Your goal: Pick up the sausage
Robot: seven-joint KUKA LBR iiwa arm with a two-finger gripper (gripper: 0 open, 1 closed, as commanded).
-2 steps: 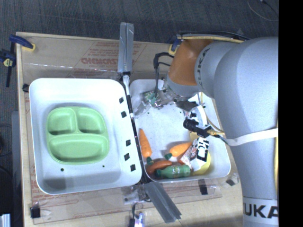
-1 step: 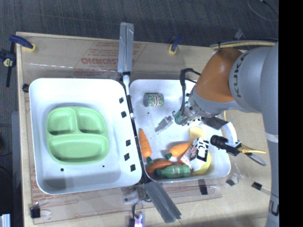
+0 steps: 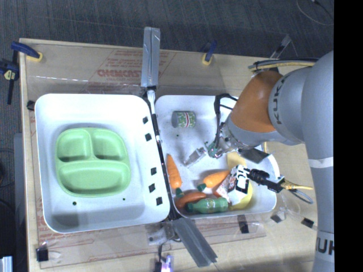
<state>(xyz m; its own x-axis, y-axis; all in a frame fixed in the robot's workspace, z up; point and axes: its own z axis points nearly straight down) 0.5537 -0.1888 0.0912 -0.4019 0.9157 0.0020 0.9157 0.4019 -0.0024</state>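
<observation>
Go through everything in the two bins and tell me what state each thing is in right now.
Green tray: flat in the left bin, compartments bare.
Can: on its side, right bin.
Green bottle: lying down at the near wall.
Carrot: lying along the divider.
Sausage: lying beside the bottle, not held.
Gripper: low over the right bin floor.

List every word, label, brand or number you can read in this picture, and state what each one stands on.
"KU": grey letters low on the arm, cut off at the frame's bottom.
Red print, perhaps "CHEMCAST": on the bench sheet above the left bin, too blurred to be sure.
Label on the small can: too small to read.
Label on the green bottle: too small to read.
</observation>
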